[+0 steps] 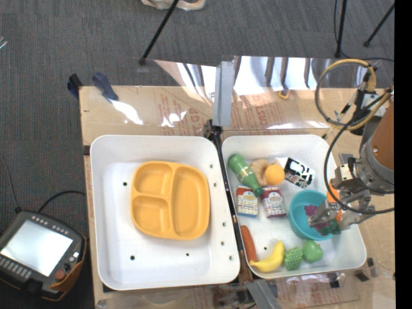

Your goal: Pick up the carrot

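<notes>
Two bins, carrot (pixel 248 242) half hidden at divider, tool (pixel 327 219) blurred over bowl (pixel 301 212)

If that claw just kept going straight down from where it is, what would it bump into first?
Most likely the blue bowl: the gripper hangs over its right rim. Height is hard to judge from this slanted view. The carrot lies off to the left.
</notes>
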